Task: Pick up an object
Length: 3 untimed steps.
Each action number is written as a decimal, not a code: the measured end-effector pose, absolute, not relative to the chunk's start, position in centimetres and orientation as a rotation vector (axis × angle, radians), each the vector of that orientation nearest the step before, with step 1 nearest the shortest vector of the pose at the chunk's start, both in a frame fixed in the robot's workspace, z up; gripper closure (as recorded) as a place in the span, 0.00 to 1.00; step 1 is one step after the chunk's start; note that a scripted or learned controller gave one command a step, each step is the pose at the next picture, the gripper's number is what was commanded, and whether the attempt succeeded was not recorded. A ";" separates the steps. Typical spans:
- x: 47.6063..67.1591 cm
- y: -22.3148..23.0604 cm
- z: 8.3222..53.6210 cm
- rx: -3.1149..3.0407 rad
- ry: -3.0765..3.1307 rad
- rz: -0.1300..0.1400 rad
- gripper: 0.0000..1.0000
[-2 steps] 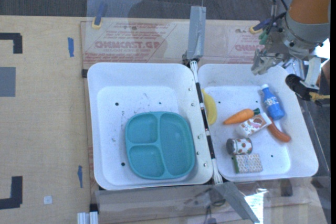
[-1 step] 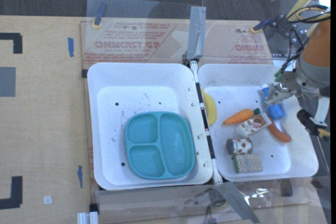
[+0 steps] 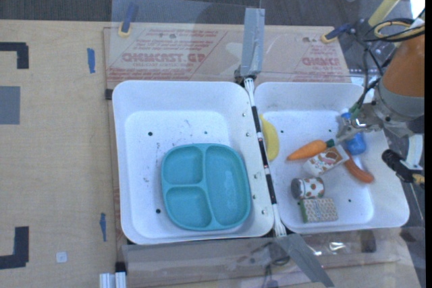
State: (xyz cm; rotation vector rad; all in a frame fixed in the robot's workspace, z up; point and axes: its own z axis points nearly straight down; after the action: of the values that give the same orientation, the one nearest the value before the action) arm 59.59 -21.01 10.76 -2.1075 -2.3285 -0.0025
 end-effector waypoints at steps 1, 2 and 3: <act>50.7 -21.2 9.0 -2.073 -2.352 -0.025 0.00; 50.8 -21.1 10.0 -2.073 -2.353 -0.032 1.00; 51.0 -19.7 9.8 -2.037 -2.352 -0.045 0.00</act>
State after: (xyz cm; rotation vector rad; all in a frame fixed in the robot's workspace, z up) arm 50.96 -19.73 9.81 -2.0375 -2.3517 -0.0450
